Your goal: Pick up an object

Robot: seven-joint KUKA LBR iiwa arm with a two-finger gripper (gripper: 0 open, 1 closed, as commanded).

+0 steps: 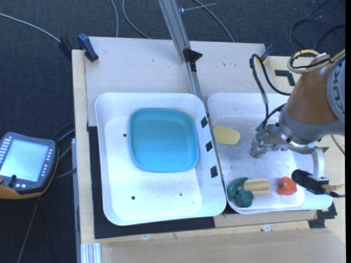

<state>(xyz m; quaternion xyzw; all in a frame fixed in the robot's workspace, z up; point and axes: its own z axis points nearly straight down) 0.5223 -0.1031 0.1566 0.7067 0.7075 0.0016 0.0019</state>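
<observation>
We find the gripper [258, 148] low over the bare middle of the right bin [237, 101], on the desk [137, 64]. A flat yellow piece [226, 135] lies near it, toward the divider, apart from it. Along the bin's near edge sit a green toy vegetable [240, 192], a tan block [258, 187] touching it, and a red toy tomato [286, 186] just beside the block; all are well clear of the gripper. The left bin [109, 163] carries a blue square plate [164, 139]. A metal rail [173, 18] slants down to the divider. We cannot tell how far the gripper is open, nor whether it touches the bin floor.
</observation>
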